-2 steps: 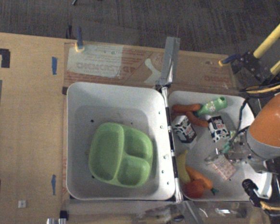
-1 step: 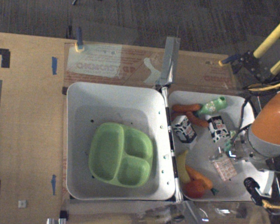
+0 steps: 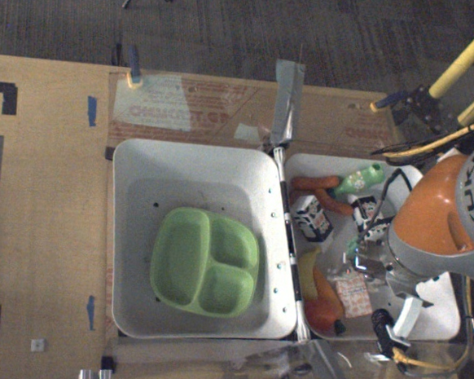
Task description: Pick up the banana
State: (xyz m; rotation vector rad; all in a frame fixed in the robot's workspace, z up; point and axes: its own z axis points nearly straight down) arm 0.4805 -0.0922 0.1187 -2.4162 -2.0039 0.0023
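Claw (image 3: 365,260) beside banana (image 3: 305,273) (lengthwise near-to-far)

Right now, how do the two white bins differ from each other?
The left bin holds one thing, a green divided plate; the right bin holds many small things, among them a yellow banana and a green bottle. The left bin lies open to the camera; the arm reaches over the right bin and hides part of it. Both are shallow, white and set side by side.
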